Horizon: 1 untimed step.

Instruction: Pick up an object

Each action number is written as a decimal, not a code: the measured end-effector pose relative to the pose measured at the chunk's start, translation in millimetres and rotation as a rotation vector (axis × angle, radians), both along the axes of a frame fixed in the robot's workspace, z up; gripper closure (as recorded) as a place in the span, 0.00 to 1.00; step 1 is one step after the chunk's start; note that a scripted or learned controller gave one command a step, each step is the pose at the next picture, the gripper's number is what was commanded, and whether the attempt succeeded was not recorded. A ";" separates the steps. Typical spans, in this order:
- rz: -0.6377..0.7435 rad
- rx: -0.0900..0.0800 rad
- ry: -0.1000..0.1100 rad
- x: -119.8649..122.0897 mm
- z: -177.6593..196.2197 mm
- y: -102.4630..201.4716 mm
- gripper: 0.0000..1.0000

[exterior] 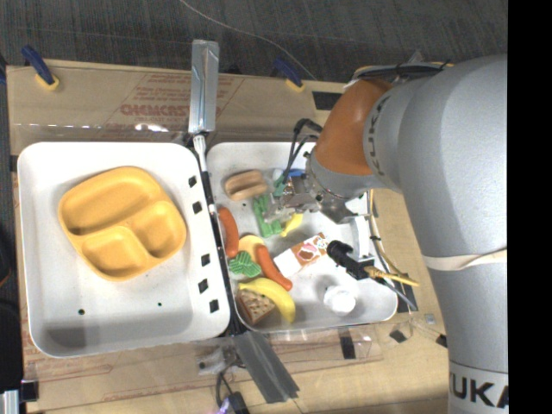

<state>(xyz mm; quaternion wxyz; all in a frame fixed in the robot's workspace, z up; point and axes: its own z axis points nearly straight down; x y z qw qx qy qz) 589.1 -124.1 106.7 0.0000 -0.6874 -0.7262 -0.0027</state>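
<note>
My gripper [283, 202] hangs low in the upper middle of the right bin [373, 316], under the arm's orange band. It is right over a green toy piece [268, 222] and a small yellow piece [293, 224]; whether it touches either is unclear. A hot dog bun [246, 184] lies just left of it. Nearer the front lie a red sausage [228, 231], a green leafy piece [244, 266], a second red sausage [275, 271], a banana [274, 297], a brown bread slice [254, 305], a small printed packet [310, 250] and a white cap [339, 299].
The left bin [52, 317] holds a yellow divided plate [122, 221]. A grey divider [208, 222] with black clips separates the bins. The arm's bulky grey body covers the bench to the right of the right bin.
</note>
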 end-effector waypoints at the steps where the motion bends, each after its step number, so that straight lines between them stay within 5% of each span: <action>1: 0.000 0.000 0.001 -0.3 -0.4 -0.2 0.00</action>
